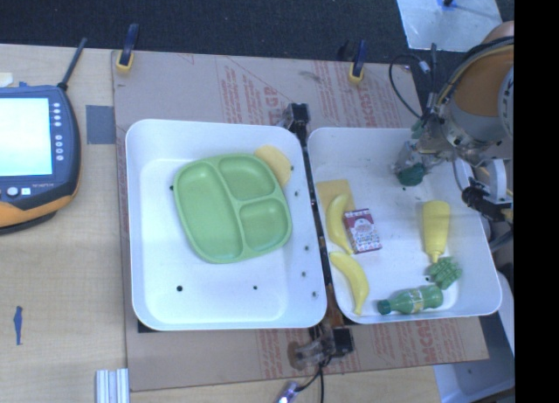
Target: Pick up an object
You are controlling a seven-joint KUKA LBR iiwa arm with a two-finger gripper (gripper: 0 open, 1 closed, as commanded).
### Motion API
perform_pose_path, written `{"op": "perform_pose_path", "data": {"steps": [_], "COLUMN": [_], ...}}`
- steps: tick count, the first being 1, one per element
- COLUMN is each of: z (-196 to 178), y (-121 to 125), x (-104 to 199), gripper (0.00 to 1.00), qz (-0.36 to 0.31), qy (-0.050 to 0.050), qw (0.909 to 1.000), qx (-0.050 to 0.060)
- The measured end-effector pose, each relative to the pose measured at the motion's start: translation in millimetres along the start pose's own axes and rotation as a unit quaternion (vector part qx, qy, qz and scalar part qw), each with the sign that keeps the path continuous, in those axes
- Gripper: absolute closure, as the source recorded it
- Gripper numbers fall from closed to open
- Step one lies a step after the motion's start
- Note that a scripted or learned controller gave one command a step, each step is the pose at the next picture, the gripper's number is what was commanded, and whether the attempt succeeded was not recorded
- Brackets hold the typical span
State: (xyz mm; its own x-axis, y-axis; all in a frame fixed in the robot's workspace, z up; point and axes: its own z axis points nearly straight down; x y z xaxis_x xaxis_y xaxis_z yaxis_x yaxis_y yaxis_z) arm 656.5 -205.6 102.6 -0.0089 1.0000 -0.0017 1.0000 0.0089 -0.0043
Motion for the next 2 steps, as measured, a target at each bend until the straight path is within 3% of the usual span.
{"op": "perform_pose_path", "data": {"steps": [1,2], "z": [-108.7,-89.2], "y": [1.2,-22.3], "x": [93.4,164.5], "gripper": [1.00,1.00], "qz": [0.002,0.001], "qy": [0.001,0.000], "qw": [1.0000,1.0000], "qx": [-0.002,0.000]}}
